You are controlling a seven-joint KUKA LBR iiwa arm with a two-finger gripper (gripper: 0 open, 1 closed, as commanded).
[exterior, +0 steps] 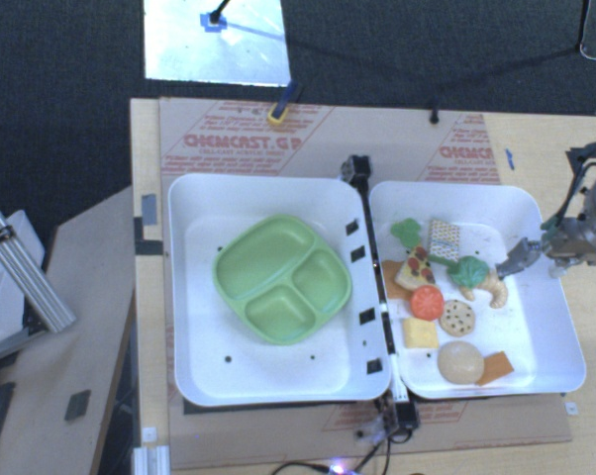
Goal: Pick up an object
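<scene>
Small toy foods (442,305) clustered, multicoloured, right bin (550,305).

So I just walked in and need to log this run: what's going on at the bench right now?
A robot arm reaches in from the right over the right bin, which holds a pile of toy food. Its gripper sits low near the croissant and the green broccoli piece, with nothing visibly held. The tomato, cookie and pizza slice lie untouched. The left bin holds a green divided plate.
</scene>
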